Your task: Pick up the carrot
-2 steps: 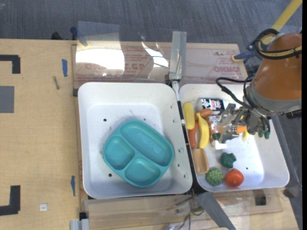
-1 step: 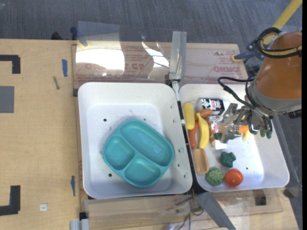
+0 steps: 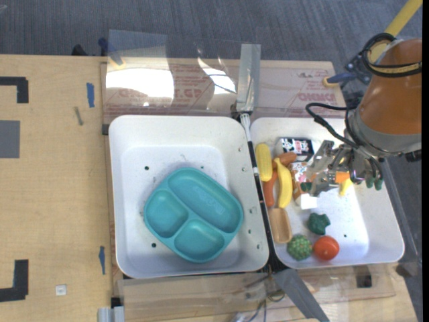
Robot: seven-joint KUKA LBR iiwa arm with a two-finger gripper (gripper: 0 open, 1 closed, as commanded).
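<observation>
My arm reaches in from the right, claw [image 3: 326, 168] low over the right bin [image 3: 385, 237]; I cannot tell its grip. The carrot [image 3: 269, 192] lies by the bin's left wall, beside the banana [image 3: 285, 186].

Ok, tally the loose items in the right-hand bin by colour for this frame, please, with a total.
Yellow: 2, the corn and banana
Orange: 1, the carrot
Tan: 1, the bread piece
Green: 2, the broccoli and round green piece
Red: 1, the tomato
Black and white: 1, the packet
White: 1, the small block
Total: 9
</observation>
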